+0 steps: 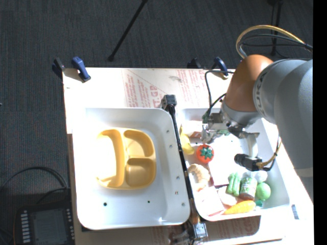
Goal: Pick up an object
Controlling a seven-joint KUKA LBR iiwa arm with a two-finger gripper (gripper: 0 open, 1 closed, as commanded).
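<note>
Camera view, from the left: far to the gripper's left, in the left white bin (pixel 92 208), lies a yellow plastic divided tray (pixel 127 158), broad and stiff, awkward for two fingers. Nearer, low on the gripper's left in the right white bin (pixel 278 200), sits a pale cream lumpy toy (pixel 199 173). The metal two-finger gripper (pixel 207 132) hangs over the upper left of that bin; whether its fingers are apart or closed I cannot tell. Just below it and slightly right lies a small red plastic tomato with a green top (pixel 205 153), the nearest candidate. It is probably light, hard and smooth, so it may roll or slip; taking it across its round middle looks safest. Further right and below are green toy vegetables (pixel 248 185) and an orange carrot-like piece (pixel 239 206), crowded together.
</note>
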